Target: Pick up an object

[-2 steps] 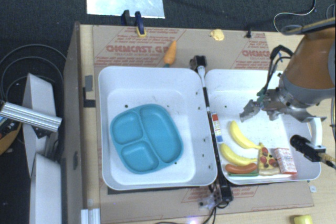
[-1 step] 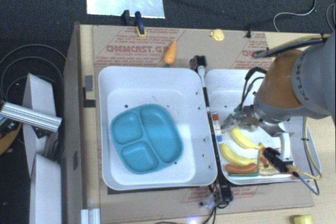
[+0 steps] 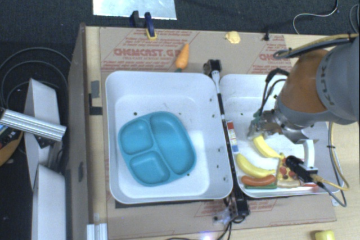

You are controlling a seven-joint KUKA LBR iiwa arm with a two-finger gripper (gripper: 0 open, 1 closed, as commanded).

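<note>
The arm reaches into the right bin (image 3: 242,90), and its jaws (image 3: 260,127) hang just above a banana (image 3: 264,146); it cannot be told if they are open or closed. A second banana (image 3: 250,166) and a sausage (image 3: 257,180) lie nearby. The left bin (image 3: 121,93) holds a blue divided plate (image 3: 156,146). A carrot (image 3: 181,56) lies on the surface.

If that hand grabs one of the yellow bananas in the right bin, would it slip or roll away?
The banana is curved, so it would probably rock or pivot rather than roll. It looks smooth and glossy, likely plastic: stiff, light, perhaps slippery. Toys crowded beside it might get nudged.
</note>
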